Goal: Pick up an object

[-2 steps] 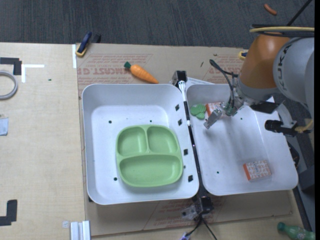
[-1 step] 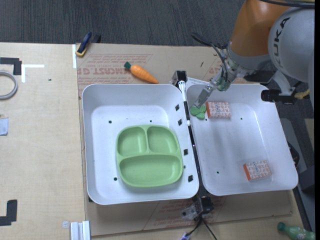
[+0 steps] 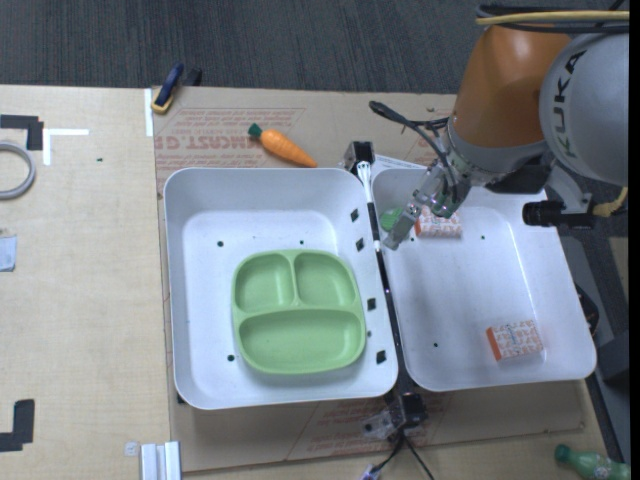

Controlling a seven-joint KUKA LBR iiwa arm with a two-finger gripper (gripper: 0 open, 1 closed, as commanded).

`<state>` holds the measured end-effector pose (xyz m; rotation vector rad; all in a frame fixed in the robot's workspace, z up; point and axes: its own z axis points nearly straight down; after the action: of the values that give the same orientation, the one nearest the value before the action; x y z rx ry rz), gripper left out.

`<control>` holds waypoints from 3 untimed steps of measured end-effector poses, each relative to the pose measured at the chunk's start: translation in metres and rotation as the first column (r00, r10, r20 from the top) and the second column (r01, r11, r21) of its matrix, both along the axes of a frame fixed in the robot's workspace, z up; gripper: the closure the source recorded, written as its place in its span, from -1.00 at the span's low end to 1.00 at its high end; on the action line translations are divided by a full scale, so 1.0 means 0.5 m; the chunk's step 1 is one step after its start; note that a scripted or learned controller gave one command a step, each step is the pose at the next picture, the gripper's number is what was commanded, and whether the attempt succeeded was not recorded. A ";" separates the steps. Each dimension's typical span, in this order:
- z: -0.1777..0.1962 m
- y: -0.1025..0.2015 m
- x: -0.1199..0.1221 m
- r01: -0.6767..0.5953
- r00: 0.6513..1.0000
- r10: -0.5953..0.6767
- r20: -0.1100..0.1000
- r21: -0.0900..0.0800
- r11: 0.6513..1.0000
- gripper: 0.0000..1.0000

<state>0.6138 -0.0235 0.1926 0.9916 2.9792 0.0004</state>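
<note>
**Over the right bin's far left corner, the arm reaches low**

At the right of the worktop [image 3: 90,298] the grey arm with its orange band [image 3: 500,78] comes in from the upper right and bends down into the right bin [image 3: 480,368]. Its jaws [image 3: 400,226] sit low at that bin's far left corner, close to the wall shared with the left bin [image 3: 200,368]. A small green piece shows right at the tip, touching or nearly touching it, but whether the jaws are spread or closed, and whether they grip anything, cannot be told from this slanted view.

Just right of the tip lies a small white box with red print [image 3: 440,226], partly under the wrist. A second small box, orange and white [image 3: 515,340], rests well apart near the right bin's near right corner.

A green divided plate [image 3: 298,313] lies flat in the middle of the left bin, three compartments facing up.

Beyond the bins, on the cardboard sheet, a toy carrot [image 3: 283,146] lies near the left bin's far edge. A green bottle [image 3: 590,460] lies at the lower right, off the bins
</note>
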 end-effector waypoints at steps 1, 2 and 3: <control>0.000 0.000 0.000 0.000 1.000 0.000 0.000 0.000 1.000 -1.00; 0.000 0.043 -0.080 -0.164 0.986 0.164 0.000 0.000 0.986 -1.00; 0.000 -0.024 0.037 -0.321 0.947 0.321 0.002 -0.001 0.947 -1.00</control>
<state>0.6321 -0.0357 0.1926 0.4939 3.0980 0.0006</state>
